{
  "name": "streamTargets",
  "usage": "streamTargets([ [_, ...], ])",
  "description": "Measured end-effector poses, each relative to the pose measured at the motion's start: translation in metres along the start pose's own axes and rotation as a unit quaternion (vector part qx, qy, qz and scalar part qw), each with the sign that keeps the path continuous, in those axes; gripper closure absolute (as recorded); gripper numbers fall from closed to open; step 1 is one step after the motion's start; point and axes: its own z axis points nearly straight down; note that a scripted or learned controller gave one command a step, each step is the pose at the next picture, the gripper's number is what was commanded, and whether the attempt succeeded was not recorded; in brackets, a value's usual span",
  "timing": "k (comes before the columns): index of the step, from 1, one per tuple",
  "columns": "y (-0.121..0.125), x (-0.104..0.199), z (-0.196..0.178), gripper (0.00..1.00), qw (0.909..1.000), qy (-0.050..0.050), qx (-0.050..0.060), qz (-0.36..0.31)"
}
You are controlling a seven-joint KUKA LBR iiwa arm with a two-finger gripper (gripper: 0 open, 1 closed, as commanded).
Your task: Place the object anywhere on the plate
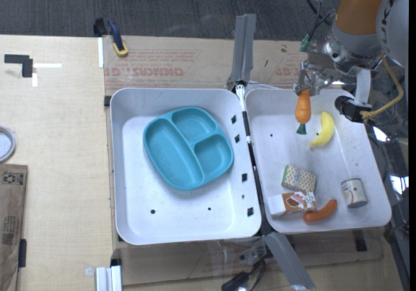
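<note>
Nearest the viewer, along the front edge of the right bin point(364, 221), lie a red sausage point(320, 212) and a small printed carton point(292, 203) touching it, with a second patterned box point(299, 180) just behind them. Print on both boxes is too small to read. Just right of these stands a small tin can point(353, 193) with a pale label, also unreadable.

Farther back in the same bin, a yellow banana point(323, 130) lies on the floor. Just left of it a toy carrot point(302, 112), orange with a green stem end pointing down, hangs upright from the gripper point(311, 86), whose fingers are closed on the carrot's upper end. It is above the back of the right bin, well apart from the plate. Orange-banded arm point(364, 4) comes in from the upper right.

Left bin point(130, 218) holds a light blue plate point(188, 147) with three compartments, lying flat near the middle, nothing on it.

Behind the bins lies flattened brown cardboard point(169, 59) printed in red; the lettering is upside down and cannot be read with confidence. A blue and yellow clamp point(116, 37) sits at its back left corner. On the wooden bench at far left are a roll of tape point(5, 145) and a brown paper bag point(12, 218).
</note>
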Motion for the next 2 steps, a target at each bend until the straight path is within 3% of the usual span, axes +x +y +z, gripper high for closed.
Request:
streamTargets([
  [1,-0.013,0.074,0.021,1.0,0.9986,0.001,0.001,0.053],
  [2,-0.061,0.118,0.047,1.0,0.9977,0.0,0.001,-0.068],
])
